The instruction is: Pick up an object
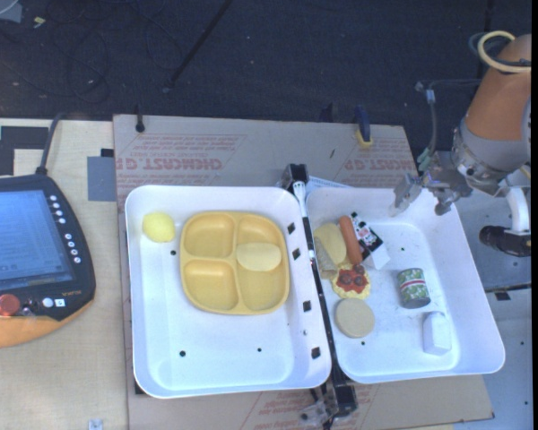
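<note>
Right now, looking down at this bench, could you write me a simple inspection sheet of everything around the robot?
Surface: cardboard-covered bench bearing two shallow white bins, left bin and right bin.
Job's things: in the right bin, a red sausage-shaped toy, small green can, round tan disc, white block, red-and-yellow toy.
Clutter: in the left bin, a yellow divided plate holding a pale oval piece; a yellow ball beside the plate.
Grippers: two-finger gripper over the right bin's far edge, holding nothing.
Cables: dark cables on the floor behind the bench.
Surroundings: handheld control tablet at left.
</note>
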Controlling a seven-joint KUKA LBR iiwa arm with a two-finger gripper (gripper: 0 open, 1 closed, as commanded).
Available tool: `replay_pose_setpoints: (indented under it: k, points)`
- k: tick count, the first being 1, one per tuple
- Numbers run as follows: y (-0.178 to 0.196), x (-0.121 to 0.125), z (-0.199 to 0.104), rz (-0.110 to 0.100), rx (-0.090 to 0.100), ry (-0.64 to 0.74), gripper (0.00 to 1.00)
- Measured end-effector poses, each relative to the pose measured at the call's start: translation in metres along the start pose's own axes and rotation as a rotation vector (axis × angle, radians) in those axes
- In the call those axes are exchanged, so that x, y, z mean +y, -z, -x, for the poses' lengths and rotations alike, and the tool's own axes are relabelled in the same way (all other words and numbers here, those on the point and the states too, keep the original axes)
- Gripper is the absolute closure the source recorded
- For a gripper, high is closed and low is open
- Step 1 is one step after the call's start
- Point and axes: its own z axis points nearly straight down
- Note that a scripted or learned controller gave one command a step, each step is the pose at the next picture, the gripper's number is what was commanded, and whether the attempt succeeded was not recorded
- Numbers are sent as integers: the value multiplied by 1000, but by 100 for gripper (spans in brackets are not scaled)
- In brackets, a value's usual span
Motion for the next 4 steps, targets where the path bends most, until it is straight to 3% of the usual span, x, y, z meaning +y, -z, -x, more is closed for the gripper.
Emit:
replay_pose_setpoints:
  k: [1, 2, 3, 4]
  points:
    - [-72, 5, -40, -6, 2, 3, 0]
    - [-116, -45, -39, 4, -1, 1, 0]
    - [-126, 8, -76, 0, -1, 5, 0]
    - [-126, 6, 10, 2, -4, -5, 0]
